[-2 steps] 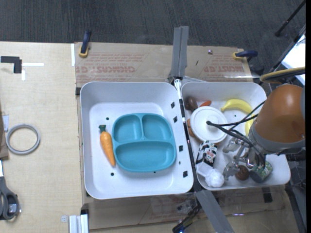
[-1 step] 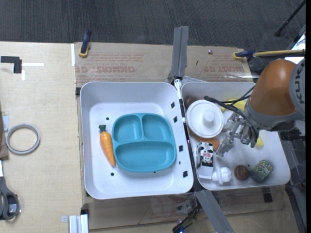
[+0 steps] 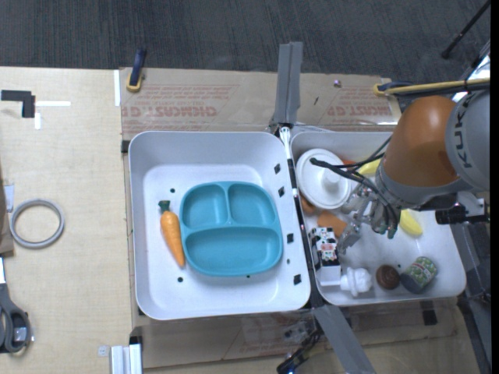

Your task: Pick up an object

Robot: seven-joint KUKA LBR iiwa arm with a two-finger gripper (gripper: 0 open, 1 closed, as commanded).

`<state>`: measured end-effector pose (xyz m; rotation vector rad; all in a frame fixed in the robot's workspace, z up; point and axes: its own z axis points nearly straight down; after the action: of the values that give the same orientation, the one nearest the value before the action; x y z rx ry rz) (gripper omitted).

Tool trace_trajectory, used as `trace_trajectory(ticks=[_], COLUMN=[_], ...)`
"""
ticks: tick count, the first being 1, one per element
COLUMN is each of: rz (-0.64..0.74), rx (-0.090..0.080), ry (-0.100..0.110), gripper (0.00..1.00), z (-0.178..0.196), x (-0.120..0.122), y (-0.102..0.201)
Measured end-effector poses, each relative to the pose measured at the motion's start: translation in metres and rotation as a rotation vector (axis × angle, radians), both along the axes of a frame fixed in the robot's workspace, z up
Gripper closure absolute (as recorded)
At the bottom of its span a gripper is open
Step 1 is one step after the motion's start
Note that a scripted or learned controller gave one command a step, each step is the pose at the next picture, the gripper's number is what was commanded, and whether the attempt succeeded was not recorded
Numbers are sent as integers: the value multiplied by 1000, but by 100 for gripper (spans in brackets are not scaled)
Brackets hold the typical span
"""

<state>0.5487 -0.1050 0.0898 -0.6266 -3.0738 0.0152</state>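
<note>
The gripper (image 3: 355,228) hangs low inside the right bin (image 3: 448,283), tilted toward the clutter as if lining up on the small black-and-white toy (image 3: 325,245) just beside it, though whether it's spread or pinching anything, I cannot tell. That bin is crowded: a white bowl (image 3: 322,179), a yellow piece (image 3: 410,223), a white bottle (image 3: 355,280), a brown ball (image 3: 387,276), a green patterned can (image 3: 420,272). Over in the left bin (image 3: 148,209), a blue divided plate (image 3: 231,228) sits centred with a carrot (image 3: 171,233) touching its left edge.
</note>
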Motion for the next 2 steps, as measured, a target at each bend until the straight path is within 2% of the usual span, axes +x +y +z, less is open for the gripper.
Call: trace_trajectory(ticks=[1,2], rz=[74,78], rx=[7,7], ry=[-10,-14], gripper=[0,100], z=[3,13], x=[8,10], y=[-114,-112])
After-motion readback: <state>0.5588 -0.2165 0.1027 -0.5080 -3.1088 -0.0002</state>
